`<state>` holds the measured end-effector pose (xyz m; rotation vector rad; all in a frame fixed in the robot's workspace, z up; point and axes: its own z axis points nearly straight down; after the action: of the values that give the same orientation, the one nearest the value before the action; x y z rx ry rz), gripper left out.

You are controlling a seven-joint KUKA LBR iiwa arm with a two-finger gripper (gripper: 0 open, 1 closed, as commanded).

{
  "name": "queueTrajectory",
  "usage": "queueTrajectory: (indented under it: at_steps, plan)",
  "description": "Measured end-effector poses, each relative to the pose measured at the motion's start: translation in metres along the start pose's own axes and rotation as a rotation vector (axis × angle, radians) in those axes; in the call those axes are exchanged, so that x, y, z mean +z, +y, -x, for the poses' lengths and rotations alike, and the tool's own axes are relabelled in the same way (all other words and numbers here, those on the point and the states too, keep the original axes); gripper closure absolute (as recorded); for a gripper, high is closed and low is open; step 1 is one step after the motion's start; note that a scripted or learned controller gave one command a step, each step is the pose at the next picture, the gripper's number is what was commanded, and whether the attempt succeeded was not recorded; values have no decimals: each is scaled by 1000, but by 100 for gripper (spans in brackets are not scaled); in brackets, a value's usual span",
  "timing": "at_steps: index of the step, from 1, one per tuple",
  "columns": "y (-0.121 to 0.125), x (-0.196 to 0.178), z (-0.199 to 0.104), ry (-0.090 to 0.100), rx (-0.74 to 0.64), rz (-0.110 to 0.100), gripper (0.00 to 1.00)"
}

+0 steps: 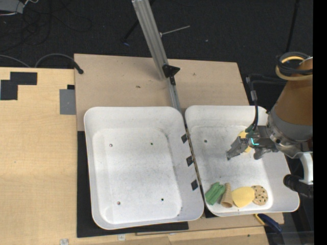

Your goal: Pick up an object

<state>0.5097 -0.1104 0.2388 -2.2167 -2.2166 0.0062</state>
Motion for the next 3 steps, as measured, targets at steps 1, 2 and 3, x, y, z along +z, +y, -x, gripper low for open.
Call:
queueTrajectory:
  at_steps: [1,2,3]
  plan:
    - [1,-2,1,-1,3,4,0]
    - [1,62,-4,0,0,-3,0]
    - [-2,126,-7,1,1,-3,0]
